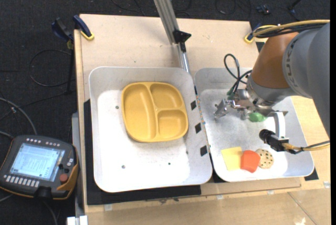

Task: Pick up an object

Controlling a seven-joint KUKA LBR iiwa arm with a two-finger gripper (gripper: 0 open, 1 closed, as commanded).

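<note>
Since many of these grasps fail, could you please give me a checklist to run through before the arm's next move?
1. Gripper over the right bin: ok.
2. An object between the fingers: cannot tell.
3. Green object reachable: cannot tell, the wrist partly hides it.
4. Yellow block, orange object and cookie lie together at the bin's near edge, unobstructed from above: ok.
5. Yellow divided plate in the left bin, away from the arm: ok.
</note>
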